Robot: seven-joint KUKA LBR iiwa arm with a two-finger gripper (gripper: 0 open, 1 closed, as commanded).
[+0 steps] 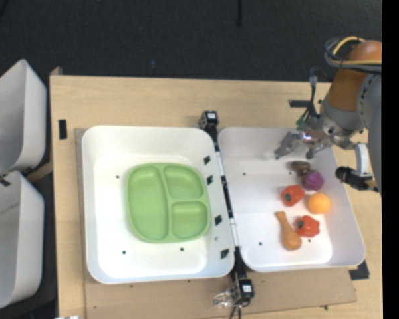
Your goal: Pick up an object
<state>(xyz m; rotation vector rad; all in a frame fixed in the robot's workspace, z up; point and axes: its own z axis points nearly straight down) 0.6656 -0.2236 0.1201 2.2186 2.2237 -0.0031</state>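
camera view | your tool (298, 146) is hovering splayed apart, gripping nothing, over the right bin (253, 198) | purple object (312, 180), red one (292, 195), orange ball (319, 204) are lying just below it | green tray (167, 201) is sitting in the left bin (103, 244) | no readable writing

A light wooden bench (139, 102) carries two shallow white bins side by side — the left bin (100, 244) and the right bin (253, 165) — their inner edges touching along a row of black clips (221, 198). A small black fitting (208, 119) sits at the seam's far end, another (243, 287) at its near end.
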